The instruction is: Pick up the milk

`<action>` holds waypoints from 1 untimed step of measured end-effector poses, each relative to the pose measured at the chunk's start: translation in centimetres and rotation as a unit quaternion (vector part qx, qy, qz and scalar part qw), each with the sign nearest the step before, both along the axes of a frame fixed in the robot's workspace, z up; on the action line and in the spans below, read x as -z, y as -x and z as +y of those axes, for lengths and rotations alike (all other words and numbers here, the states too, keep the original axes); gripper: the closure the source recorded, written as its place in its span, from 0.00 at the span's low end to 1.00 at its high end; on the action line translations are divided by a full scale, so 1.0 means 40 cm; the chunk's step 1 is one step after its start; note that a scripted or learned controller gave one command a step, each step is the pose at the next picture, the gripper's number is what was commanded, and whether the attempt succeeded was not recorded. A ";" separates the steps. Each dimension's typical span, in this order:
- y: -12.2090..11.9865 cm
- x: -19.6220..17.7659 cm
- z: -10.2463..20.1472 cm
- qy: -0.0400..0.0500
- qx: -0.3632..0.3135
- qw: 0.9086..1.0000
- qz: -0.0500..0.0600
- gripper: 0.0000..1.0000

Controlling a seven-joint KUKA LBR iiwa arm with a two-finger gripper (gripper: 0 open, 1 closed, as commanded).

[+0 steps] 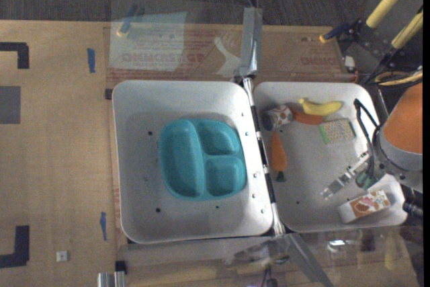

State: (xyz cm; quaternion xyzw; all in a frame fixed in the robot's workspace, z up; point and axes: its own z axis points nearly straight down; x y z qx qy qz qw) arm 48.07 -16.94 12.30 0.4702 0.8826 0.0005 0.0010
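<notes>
**Bench inventory: two white bins, arm at the right bin**

1. Left bin [134,165], shallow, white. Holds one teal divided plate [201,158] with three compartments, lying flat near the middle, nothing on it.

2. Right bin [302,212], shallow, white, joined to the left bin along a metal strip with screws.
 - Milk [366,205]: small white carton lying on its side in the near right corner of this bin, against the rim. It carries an orange-red label patch; the writing on it is too small to read.
 - Banana [321,106], yellow, near the far wall.
 - Orange-red long item [308,118], just beside and below the banana; kind unclear.
 - Small can or cup [279,116] with a red-and-white wrap, at the far left corner; print unreadable.
 - Carrot [278,152], orange with a dark green end, lying along the left wall.
 - Small square item with a green edge and a grid pattern [336,130], right of centre.

3. Arm [406,128], grey with an orange band, entering from the right. Gripper [334,189] pointing down and leftward over the right bin floor, just left of and above the milk, apart from it. Fingers look slightly parted, nothing between them.

4. Bench [54,165], wood-coloured, with black corner marks and blue tape pieces. A clear sheet [151,40] lies behind the bins, bearing red mirrored lettering, not legible.
</notes>
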 end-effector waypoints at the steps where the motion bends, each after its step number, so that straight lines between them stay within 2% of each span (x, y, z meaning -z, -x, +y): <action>1: 0.003 0.041 0.098 -0.001 0.131 0.991 0.002 0.00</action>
